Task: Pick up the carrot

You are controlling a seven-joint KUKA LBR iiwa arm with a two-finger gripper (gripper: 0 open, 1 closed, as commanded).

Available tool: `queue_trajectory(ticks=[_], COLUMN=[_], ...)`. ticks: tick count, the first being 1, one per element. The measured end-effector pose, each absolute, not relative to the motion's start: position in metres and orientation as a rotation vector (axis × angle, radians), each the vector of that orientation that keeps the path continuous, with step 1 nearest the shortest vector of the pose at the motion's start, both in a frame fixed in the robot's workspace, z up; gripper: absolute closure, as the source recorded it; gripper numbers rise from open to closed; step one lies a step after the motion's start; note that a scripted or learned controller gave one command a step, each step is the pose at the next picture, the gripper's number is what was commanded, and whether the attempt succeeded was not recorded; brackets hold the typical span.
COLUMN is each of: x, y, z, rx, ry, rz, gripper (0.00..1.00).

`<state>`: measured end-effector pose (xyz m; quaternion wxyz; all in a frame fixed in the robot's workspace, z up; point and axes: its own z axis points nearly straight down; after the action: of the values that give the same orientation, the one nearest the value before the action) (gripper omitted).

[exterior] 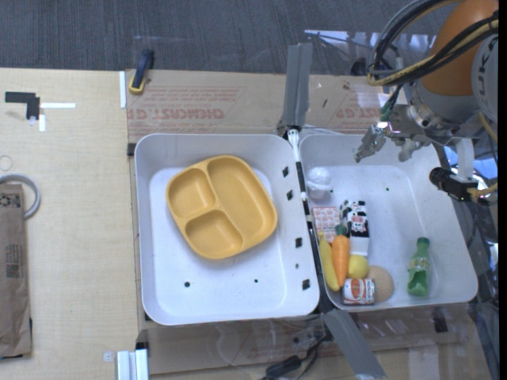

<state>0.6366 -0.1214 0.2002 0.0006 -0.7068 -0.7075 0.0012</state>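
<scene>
The carrot (pixel 340 260), orange with a green top, lies lengthwise in the right bin (pixel 444 212) near its left wall, wedged between a yellow banana (pixel 327 267) and a black-and-white milk carton (pixel 358 225). My gripper (pixel 386 147) hangs over the far edge of the right bin, well behind the carrot and to its right. Its two fingers are spread apart, open, with nothing between them.
Around the carrot sit a pink packet (pixel 324 222), a lemon (pixel 358 266), a red-labelled can (pixel 358 291) and a brown round item (pixel 382 282). A white cup (pixel 318 182) and a green bottle (pixel 418 267) share that bin. The left bin (pixel 158 275) holds a yellow divided plate (pixel 222 206).
</scene>
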Motion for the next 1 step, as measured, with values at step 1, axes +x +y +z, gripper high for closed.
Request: queue_trajectory(ticks=[1], x=[0.572], y=[-0.068], z=[0.1902], rx=[-2.152], ry=[-2.287], rz=[0.005], gripper=[0.0])
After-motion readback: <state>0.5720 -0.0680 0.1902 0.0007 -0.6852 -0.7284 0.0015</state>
